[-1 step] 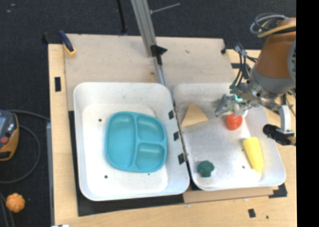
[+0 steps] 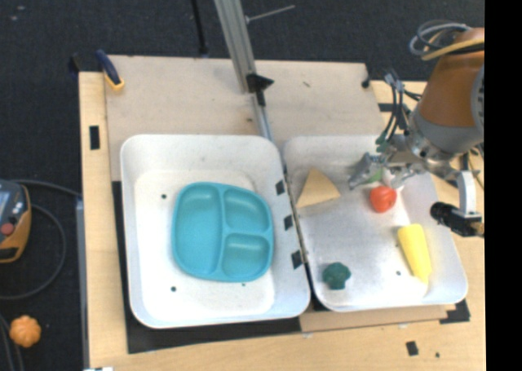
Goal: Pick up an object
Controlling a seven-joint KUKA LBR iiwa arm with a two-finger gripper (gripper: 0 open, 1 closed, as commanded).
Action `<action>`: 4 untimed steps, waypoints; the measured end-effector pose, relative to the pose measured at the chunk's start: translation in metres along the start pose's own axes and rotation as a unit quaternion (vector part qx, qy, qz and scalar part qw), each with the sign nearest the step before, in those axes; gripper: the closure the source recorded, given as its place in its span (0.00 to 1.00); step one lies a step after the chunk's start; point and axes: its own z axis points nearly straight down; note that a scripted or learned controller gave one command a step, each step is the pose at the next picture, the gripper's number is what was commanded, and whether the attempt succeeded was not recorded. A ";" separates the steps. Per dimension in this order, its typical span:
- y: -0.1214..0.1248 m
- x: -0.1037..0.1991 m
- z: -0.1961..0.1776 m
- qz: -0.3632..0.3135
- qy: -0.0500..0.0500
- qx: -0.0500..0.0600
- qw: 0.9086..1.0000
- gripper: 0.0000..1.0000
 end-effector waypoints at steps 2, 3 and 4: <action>-0.005 -0.016 0.098 0.001 0.000 0.002 1.000 0.00; -0.005 -0.017 0.106 0.002 -0.001 0.000 1.000 0.00; -0.003 -0.018 0.094 0.003 -0.001 -0.002 1.000 1.00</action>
